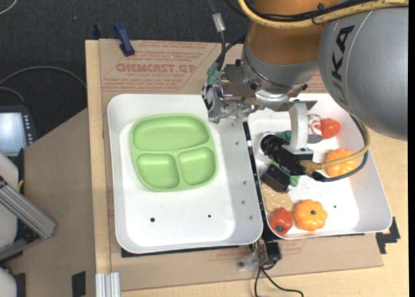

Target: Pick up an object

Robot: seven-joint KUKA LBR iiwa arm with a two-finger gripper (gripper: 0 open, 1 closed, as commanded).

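Observation:
My gripper [260, 102] hangs below the grey and orange wrist, over the far left corner of the right bin [373, 208]. The wrist hides its lower end. In that bin lie an orange pumpkin [309, 214] and a red fruit [281, 220] at the near edge. An orange fruit [340, 161] rests at mid right, and a red-orange pepper [329, 127] sits further back beside a small white and red item [314, 124]. I see none of these in the gripper.
The left bin [123, 179] holds a green divided plate [173, 151]. The wall between the two bins [254, 179] runs just left of the gripper. Brown cardboard [155, 62] lies under and behind both bins.

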